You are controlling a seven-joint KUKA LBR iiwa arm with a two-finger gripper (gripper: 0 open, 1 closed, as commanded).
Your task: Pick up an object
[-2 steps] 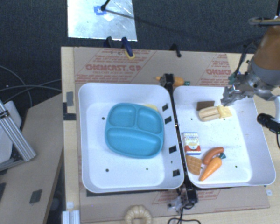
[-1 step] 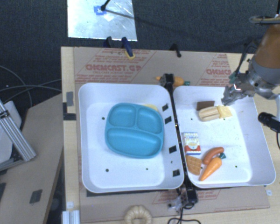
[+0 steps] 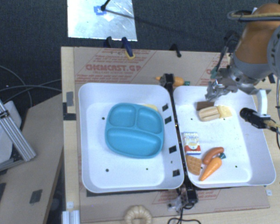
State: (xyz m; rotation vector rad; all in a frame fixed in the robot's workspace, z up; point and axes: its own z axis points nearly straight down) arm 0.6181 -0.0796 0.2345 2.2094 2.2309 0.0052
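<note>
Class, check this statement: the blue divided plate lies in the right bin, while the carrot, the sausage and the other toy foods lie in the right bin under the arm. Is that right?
Not quite. The camera view shows the blue divided plate in the left bin, not the right one. The carrot, the sausage and the other toy foods do lie in the right bin, below the arm.
</note>
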